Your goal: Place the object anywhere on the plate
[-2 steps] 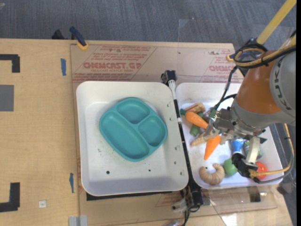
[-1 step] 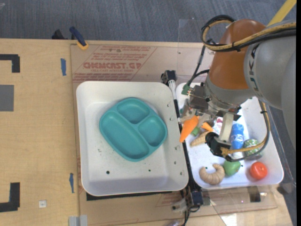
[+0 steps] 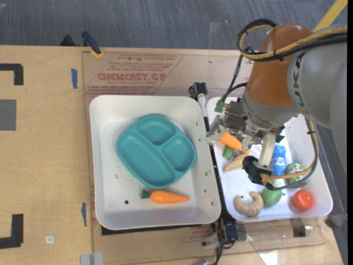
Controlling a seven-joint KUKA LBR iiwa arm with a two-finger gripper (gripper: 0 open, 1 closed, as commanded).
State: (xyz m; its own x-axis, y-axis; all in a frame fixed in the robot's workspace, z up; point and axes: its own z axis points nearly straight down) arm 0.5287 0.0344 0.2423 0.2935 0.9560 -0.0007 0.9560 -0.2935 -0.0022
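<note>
- Grey-blue carpet floor (image 3: 138, 10) is running across top, behind the table.
- Tan wood table (image 3: 38, 164) is showing black corner marks (image 3: 14, 73) & blue tape bits (image 3: 74, 78).
- Cardboard sheet (image 3: 138, 70) w/ red print is lying under bins.

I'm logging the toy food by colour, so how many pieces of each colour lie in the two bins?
Orange: 2, carrot beside the plate, piece under the arm
Tan: 2, croissant, cone
Green: 1
Red: 1
Total: 6
</note>
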